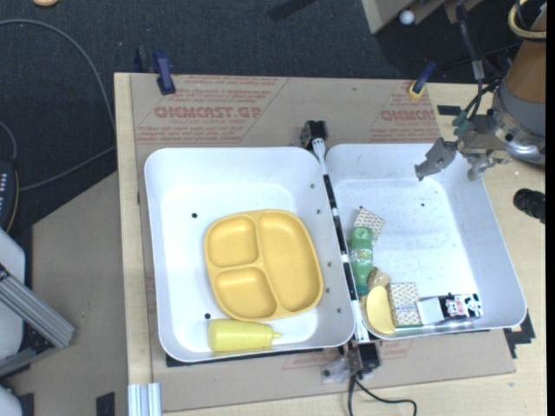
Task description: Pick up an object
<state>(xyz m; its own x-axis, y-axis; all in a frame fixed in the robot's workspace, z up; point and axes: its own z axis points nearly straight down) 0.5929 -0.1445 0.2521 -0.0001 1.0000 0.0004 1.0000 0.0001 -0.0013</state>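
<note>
My gripper hangs over the back right corner of the right bin, open, with nothing between its fingers. Along that bin's left wall lie a green bottle and a small patterned packet. At the bin's front are a yellow rounded piece, a checked packet and a white box with black marks. All of these are well forward and left of the gripper.
The left bin holds a yellow divided plate and a yellow bottle lying at its front. A black divider rail runs between the bins. Blue clamps sit at the board's back edge.
</note>
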